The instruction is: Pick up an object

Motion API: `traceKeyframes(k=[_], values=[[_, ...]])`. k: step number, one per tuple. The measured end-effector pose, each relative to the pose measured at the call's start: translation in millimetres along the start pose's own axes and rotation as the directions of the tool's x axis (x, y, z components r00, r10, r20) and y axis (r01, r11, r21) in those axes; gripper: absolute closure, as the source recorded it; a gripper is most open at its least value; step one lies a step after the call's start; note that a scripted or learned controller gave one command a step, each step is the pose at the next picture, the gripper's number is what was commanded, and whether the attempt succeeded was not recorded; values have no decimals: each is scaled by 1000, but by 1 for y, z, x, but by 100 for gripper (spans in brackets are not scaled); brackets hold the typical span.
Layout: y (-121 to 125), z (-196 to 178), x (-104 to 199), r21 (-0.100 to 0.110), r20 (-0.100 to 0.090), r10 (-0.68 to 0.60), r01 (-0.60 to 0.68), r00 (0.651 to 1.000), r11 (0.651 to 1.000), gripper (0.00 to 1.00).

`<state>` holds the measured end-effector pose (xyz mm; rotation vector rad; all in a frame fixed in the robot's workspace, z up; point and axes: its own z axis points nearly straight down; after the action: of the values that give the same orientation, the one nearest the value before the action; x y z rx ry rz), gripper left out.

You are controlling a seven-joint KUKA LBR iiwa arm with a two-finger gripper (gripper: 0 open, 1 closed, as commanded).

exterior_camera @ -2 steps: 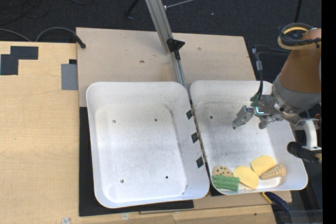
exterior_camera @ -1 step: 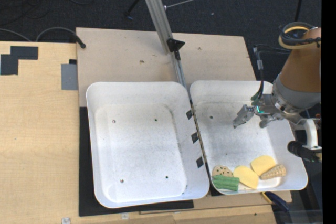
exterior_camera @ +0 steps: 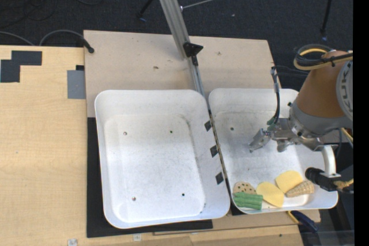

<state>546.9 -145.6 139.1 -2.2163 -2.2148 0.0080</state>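
Note:
Several small objects lie along the near edge of the right bin (exterior_camera: 242,118): a green ridged piece (exterior_camera: 248,200), a brown spotted cookie (exterior_camera: 244,188), a yellow flat piece (exterior_camera: 271,193), a second yellow piece (exterior_camera: 289,180) and a tan waffle cone (exterior_camera: 300,188). My gripper (exterior_camera: 268,140) hangs over the middle of the right bin, above and behind these objects. Its fingers (exterior_camera: 258,142) stand apart, open, with nothing between them.
The left bin (exterior_camera: 151,158) sits beside the right one, with black clips (exterior_camera: 214,150) along their shared wall. A slanted aluminium rail (exterior_camera: 176,20) rises from behind the bins. The arm's orange band (exterior_camera: 320,92) is at the right.

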Motion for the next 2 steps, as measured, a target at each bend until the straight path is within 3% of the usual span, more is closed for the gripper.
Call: traceKeyframes(k=[1,2], values=[[1,48,0,-9,2,0,0,1000,1000,0],[1,36,-1,-9,1,6,-6,1000,1000,100]])
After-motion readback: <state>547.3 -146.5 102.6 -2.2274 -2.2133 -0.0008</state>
